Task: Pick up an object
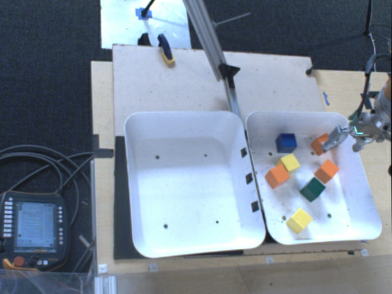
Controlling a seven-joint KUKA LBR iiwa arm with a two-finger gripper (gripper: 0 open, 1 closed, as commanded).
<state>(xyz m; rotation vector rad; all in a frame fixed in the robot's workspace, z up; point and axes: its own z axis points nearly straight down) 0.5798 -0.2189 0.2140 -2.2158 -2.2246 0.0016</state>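
The right white bin (pixel 361 182) holds several small blocks. A blue cube (pixel 286 142) lies near its back, with a yellow block (pixel 290 162) and an orange block (pixel 277 176) just in front of it. Further right are another orange block (pixel 326 170), a green block (pixel 312 189) and a yellow block (pixel 299 220) near the front. My gripper (pixel 337 138) reaches in over the bin's right rim and is low beside a third orange block (pixel 318 144), partly covering its right side.
The left white bin (pixel 184 182) adjoins the right one. A slanted metal bar (pixel 205 29) runs down to the bins' back junction. A teach pendant (pixel 32 228) with cables sits at the far left, off the bench.
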